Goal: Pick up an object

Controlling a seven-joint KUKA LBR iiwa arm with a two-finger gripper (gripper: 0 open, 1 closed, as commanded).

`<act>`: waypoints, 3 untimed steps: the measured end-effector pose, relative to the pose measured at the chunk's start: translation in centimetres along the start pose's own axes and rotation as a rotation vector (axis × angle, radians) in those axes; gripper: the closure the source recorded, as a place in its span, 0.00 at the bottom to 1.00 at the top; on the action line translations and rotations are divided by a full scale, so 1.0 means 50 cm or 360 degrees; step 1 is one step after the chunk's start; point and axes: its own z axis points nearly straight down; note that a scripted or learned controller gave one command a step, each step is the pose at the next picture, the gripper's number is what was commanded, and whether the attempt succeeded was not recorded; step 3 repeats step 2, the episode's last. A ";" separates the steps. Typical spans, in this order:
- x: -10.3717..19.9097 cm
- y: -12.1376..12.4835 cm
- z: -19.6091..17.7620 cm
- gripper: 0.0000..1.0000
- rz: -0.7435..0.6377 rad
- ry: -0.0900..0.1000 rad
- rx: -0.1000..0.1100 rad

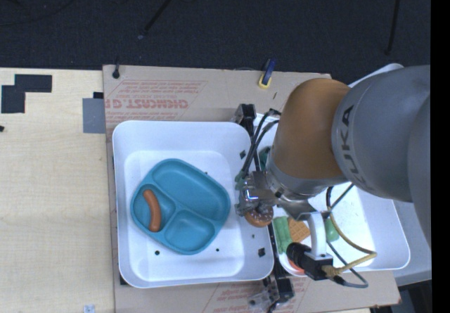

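The grey arm with its orange band reaches in from the right and covers most of the right bin. My gripper hangs over the rim between the two bins. Just below it lies a small brown round object, touching or very close to it. A green object, an orange piece and a white and green item lie in the right bin beside the wrist. The left bin bears a teal divided plate with a sausage in its left compartment.
Cables loop from the wrist over the right bin's front, near a red object. Cardboard lies under both bins. A blue and yellow clip sits at the cardboard's back edge. Bare wooden bench stretches to the left.
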 end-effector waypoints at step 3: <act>0.017 0.010 0.001 1.00 0.0003 -0.0003 0.0000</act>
